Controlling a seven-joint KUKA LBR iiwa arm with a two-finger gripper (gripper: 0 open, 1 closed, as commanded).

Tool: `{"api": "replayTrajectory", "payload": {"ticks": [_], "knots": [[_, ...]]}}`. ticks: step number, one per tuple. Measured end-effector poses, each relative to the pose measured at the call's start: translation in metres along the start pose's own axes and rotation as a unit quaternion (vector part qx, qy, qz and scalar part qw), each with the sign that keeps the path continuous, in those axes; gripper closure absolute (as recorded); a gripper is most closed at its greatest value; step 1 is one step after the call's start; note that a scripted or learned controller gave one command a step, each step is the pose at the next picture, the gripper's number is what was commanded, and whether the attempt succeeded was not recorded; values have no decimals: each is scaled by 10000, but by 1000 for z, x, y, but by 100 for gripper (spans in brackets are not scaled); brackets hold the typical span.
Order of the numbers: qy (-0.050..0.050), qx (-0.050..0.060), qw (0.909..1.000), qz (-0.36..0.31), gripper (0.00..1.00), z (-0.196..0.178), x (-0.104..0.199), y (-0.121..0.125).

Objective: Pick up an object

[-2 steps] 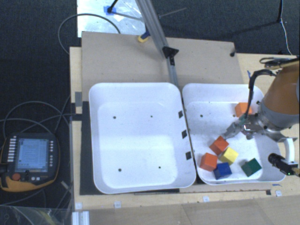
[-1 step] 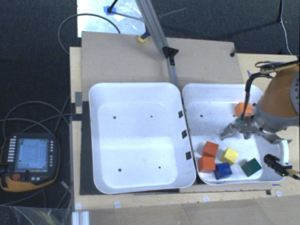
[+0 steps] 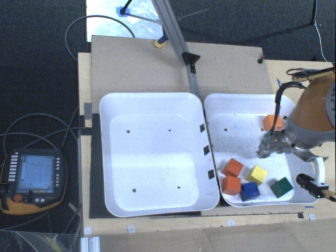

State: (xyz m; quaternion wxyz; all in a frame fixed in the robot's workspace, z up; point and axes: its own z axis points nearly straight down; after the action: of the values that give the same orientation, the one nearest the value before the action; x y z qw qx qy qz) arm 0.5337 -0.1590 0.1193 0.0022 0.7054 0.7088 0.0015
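- Right bin: holds six blocks; gripper sits low over its floor, at 3 o'clock from the bin's centre.
- Jaws: whether spread or pressed together cannot be told.
- Orange block: at 12 o'clock from the gripper, near it.
- Yellow block, orange-red blocks and, blue block, green block: clustered at 6 o'clock, along the near wall.
- Left bin: at 9 o'clock.

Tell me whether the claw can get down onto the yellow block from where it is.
Probably yes. The claw hangs in the right bin, above and just beside the yellow block. The block's top is uncovered, though the blue block and an orange block crowd its sides.
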Motion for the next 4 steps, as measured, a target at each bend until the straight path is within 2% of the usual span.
{"api": "replayTrajectory", "payload": {"ticks": [1, 3, 4], "knots": [[-9, -13, 10000, 6, 100, -62, -7, 2], [-7, -16, 10000, -3, 100, -171, 2, 9], [8, 9, 10000, -29, 100, -169, 58, 21]]}}
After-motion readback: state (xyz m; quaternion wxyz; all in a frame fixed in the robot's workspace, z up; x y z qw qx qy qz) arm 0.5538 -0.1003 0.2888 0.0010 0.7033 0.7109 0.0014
